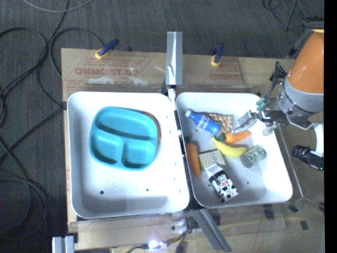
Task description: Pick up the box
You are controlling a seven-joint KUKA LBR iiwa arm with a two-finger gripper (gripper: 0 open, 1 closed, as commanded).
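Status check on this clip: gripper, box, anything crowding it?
Gripper hovering over right bin, near carrot. Box untouched, lying at bin's front. Banana and can nearby.

Sitting in the right white plastic bin (274,186), below-left of the gripper (251,119): small black-and-white carton box (222,183); lying between them, curved yellow banana (229,148).

The box (222,183) is small and white with black cow-like patches, lying flat and skewed at the near side of the right bin (279,191).
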